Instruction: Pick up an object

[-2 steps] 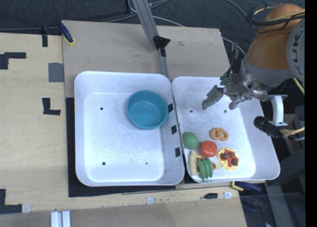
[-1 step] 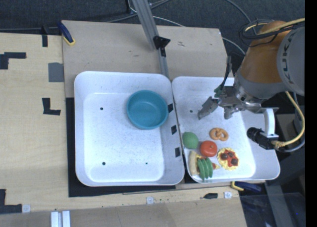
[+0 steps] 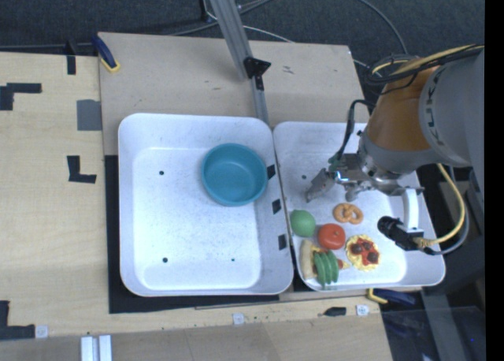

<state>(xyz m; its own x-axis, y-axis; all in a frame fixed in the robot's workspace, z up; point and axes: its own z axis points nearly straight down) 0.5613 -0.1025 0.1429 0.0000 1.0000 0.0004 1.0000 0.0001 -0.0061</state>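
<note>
Gripper [image 3: 340,186] hangs over the right bin [image 3: 303,143], fingers spread apart, nothing between them. Toy food clusters at that bin's near end: green ball [image 3: 302,222], red tomato [image 3: 331,235], pretzel [image 3: 347,213] just below the fingers, small pizza [image 3: 363,251], green pepper [image 3: 326,266]. Blue bowl [image 3: 234,173] sits alone in the left bin [image 3: 157,217]

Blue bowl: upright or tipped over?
Upright. The blue bowl sits in the left bin with its open mouth facing up, so the round rim and the inside floor show.
</note>
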